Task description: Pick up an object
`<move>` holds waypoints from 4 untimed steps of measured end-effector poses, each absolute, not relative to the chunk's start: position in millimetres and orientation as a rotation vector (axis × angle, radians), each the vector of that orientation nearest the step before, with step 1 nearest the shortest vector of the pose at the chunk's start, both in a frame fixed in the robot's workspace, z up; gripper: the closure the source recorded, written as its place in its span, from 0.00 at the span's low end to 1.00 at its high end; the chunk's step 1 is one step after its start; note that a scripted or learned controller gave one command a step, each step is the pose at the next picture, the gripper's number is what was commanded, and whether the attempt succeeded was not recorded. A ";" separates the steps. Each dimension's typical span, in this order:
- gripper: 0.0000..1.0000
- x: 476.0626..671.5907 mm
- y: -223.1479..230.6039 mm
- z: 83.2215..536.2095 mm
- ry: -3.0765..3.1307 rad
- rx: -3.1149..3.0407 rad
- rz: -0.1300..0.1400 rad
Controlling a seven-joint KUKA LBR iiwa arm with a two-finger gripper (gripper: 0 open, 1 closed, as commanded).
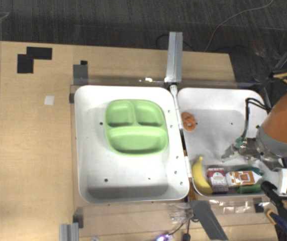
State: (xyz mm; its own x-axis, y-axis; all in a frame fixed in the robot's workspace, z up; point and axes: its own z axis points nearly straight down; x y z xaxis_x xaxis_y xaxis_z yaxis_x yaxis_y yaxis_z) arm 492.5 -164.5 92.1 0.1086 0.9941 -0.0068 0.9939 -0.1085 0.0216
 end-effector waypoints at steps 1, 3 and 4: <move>0.00 493.5 -193.4 91.3 2.224 2.198 0.019; 0.00 538.9 -106.6 128.3 1.984 2.433 0.004; 0.00 492.8 -98.3 91.6 1.906 2.480 0.023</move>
